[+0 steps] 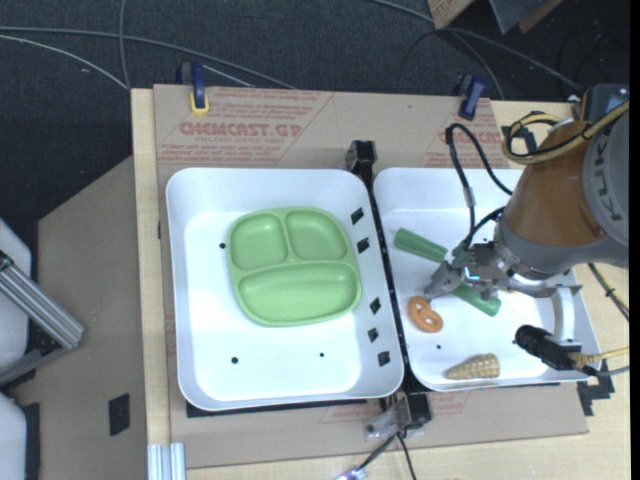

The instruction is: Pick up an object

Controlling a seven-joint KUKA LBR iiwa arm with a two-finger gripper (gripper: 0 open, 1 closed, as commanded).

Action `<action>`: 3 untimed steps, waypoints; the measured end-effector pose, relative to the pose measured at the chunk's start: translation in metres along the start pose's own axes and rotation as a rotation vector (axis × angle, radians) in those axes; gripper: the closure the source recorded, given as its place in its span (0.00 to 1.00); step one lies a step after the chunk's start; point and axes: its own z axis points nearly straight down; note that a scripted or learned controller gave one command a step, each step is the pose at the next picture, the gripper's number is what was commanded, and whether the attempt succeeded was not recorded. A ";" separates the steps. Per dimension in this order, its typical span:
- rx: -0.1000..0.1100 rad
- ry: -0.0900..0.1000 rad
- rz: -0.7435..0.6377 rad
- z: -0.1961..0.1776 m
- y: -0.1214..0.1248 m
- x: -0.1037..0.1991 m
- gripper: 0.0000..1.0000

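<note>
Camera view: pretzel [425,317] beside pincer [453,286]; cone [472,369] nearby.

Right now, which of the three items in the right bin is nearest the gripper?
The green stick, running under the gripper. The orange pretzel lies just below; the cone lies farthest.

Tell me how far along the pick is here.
Nothing looks lifted yet. The gripper is down in the right bin, at the green stick, which lies on the floor. The orange pretzel and cone lie untouched. Grasp and lift remain.
</note>
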 end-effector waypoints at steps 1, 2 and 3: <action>-0.009 -0.001 0.001 0.043 0.001 0.000 0.00; -0.015 0.001 0.000 0.028 0.003 0.001 1.00; -0.014 -0.004 -0.002 -0.035 0.009 0.000 1.00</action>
